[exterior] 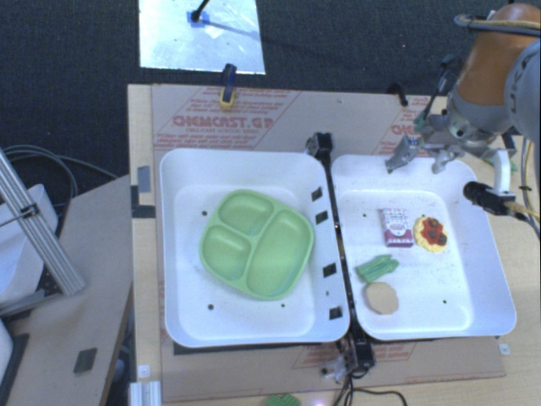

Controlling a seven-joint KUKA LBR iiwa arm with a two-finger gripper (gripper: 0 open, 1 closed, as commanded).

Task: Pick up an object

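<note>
The right bin [473, 307] holds a small pink-and-white packet [396, 227], a yellow piece with red spots [432, 233], a green bean-like piece [376, 268] and a round tan cookie [382, 298]. My gripper [420, 156] hangs above the far rim of the right bin, its two grey fingers spread apart and open with nothing between them. It is well above and behind the packet. The grey arm with its orange band [497, 57] comes in from the upper right.
The left bin [182, 311] holds a green divided plate [256, 244]. Black clips [321, 218] run along the seam between the bins. A yellow-and-blue clamp [227, 87] sits at the board's far edge. A black knob [476, 194] sticks out over the right bin's rim.
</note>
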